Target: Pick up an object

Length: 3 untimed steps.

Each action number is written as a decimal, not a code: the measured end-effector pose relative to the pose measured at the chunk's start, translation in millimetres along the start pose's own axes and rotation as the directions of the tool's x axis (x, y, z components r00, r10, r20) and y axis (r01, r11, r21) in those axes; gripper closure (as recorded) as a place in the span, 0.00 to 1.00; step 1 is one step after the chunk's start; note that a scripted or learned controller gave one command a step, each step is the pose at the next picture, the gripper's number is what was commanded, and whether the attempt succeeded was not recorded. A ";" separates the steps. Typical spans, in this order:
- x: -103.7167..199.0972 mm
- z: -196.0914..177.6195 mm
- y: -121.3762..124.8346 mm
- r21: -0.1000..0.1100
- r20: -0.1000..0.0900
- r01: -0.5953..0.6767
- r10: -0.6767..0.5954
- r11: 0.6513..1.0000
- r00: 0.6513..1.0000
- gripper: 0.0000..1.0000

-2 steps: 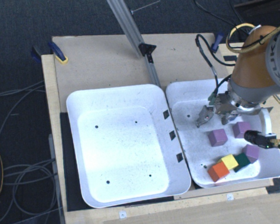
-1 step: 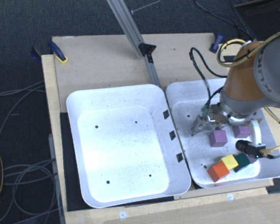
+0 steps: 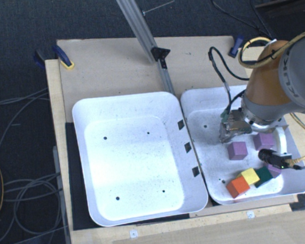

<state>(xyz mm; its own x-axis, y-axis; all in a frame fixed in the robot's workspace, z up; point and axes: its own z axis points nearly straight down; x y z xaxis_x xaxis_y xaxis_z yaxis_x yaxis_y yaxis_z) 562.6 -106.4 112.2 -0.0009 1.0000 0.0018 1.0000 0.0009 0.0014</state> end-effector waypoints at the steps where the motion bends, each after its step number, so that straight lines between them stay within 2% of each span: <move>1: 0.1 -64.4 4.7 -0.007 0.003 0.001 -0.001 1.000 1.000 1.00; 3: -2.8 -155.2 18.3 -0.005 0.003 0.001 -0.001 1.000 1.000 1.00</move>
<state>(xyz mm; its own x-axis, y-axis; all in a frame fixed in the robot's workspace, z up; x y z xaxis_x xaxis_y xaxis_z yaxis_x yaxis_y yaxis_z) 580.6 -109.5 267.4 -0.0018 1.0000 -0.0011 1.0000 0.0018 0.0067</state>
